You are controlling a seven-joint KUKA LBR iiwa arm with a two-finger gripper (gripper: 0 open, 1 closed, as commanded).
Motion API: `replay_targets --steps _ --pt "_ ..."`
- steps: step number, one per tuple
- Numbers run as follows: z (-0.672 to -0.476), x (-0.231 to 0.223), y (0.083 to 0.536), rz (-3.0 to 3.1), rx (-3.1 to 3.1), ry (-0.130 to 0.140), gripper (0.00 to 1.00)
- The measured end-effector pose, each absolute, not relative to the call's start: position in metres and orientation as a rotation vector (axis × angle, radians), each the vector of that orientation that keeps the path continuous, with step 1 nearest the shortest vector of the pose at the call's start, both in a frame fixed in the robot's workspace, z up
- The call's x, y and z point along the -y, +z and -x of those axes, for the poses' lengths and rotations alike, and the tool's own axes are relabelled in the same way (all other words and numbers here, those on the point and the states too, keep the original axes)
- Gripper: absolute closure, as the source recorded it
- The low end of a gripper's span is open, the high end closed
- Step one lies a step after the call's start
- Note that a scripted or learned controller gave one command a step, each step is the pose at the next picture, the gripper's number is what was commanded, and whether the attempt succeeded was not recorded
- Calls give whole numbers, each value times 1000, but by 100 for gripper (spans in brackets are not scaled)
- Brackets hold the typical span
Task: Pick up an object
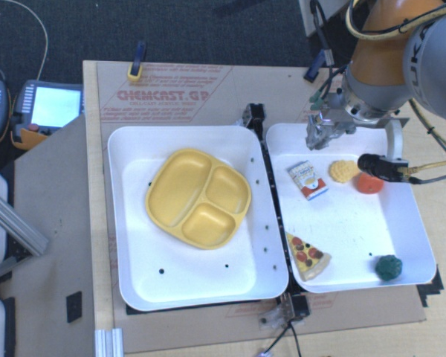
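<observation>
Right bin (pixel 401 222): small carton (pixel 307 180), round cracker (pixel 343 171), red item (pixel 369 184), pizza slice (pixel 308 256), green lump (pixel 389 267); gripper (pixel 321 136) above far rim, state of fingers unclear; left bin (pixel 134 222): 1 yellow 3-section plate (pixel 198 198).

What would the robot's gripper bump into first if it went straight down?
Probably the bare white floor at the back of the right bin. The gripper points down, just behind the small carton. Depth is hard to judge.

At the frame's upper right, the grey KUKA arm (pixel 431 50) shows a glossy orange band (pixel 390 32), looped yellow and black cables, and a small metallic gripper (pixel 321 136), apparently bare steel.
</observation>
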State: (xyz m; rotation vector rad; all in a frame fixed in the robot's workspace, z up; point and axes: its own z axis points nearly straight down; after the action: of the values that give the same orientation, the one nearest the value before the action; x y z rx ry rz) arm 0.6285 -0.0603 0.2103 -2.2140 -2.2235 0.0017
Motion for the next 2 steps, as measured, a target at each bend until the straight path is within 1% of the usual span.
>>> replay_targets --steps 1,2 --pt "-610 20 206 2218 2221 3 100" --pt "-592 -30 219 2215 2223 2 100"
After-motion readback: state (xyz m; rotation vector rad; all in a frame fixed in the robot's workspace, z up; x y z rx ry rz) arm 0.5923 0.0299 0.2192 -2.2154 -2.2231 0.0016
